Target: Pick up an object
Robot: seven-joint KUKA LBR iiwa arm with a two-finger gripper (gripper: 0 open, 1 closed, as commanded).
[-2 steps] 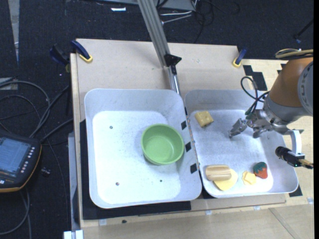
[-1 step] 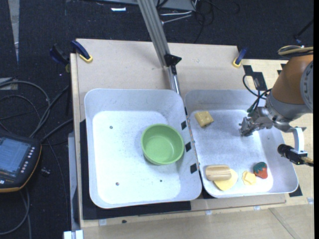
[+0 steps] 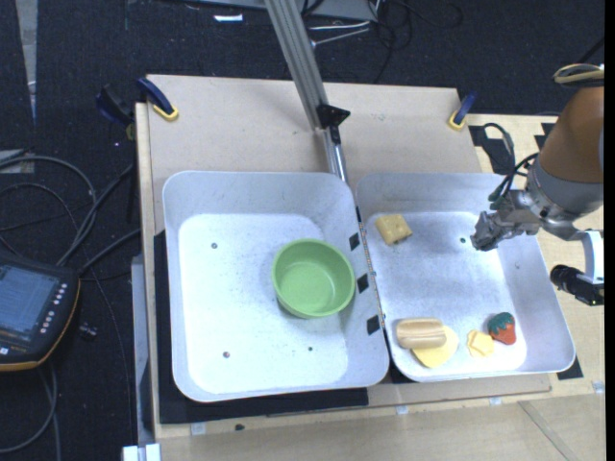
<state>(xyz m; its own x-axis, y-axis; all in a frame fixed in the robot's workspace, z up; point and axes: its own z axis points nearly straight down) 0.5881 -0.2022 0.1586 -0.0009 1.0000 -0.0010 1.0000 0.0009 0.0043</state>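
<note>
The arm [image 3: 577, 152] is cut off by the right edge, so only its wrist and orange band show. The gripper [image 3: 483, 236] is small and dark, its fingers too blurred to tell apart. The hot-dog bun [image 3: 421, 332] covers part of the yellow piece [image 3: 434, 353] beneath it.

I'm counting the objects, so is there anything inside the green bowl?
The green bowl in the left bin shows only its own green bottom and inner wall. Its near wall covers a thin strip of the floor, so that strip goes unchecked.
</note>
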